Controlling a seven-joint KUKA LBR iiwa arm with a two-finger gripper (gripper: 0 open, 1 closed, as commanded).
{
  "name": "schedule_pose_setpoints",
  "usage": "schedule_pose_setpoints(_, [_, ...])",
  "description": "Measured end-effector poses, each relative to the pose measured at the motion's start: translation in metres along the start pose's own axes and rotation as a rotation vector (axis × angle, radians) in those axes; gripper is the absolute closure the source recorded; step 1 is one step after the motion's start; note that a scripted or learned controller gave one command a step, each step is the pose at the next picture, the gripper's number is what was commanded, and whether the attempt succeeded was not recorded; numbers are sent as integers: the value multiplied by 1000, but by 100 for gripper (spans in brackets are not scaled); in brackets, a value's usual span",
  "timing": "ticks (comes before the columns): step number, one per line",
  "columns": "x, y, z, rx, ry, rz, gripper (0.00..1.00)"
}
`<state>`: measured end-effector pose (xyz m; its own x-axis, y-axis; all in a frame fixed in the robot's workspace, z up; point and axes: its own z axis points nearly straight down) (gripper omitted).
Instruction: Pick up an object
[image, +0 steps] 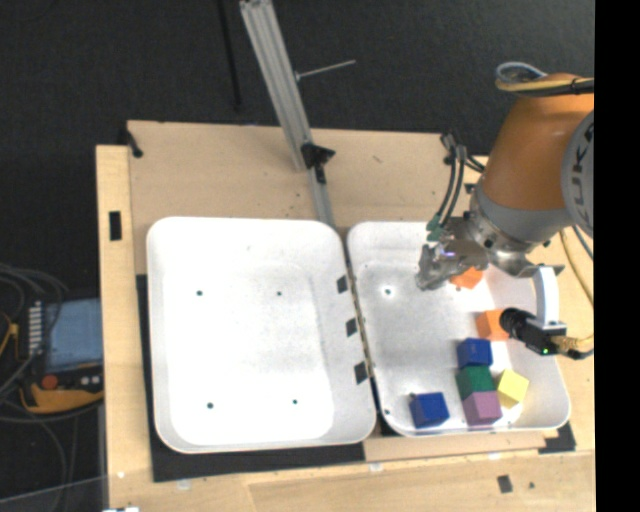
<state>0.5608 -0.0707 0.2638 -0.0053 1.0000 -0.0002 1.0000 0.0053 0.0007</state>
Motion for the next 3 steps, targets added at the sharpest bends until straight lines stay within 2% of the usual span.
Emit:
schedule_pose_setpoints(1, [45, -21, 9, 1, 0, 0, 100])
schedule_pose_setpoints(2, [106, -29, 17, 1, 1, -2, 100])
schedule_pose_setpoints(3, [146, -41, 22, 2, 1, -1, 100])
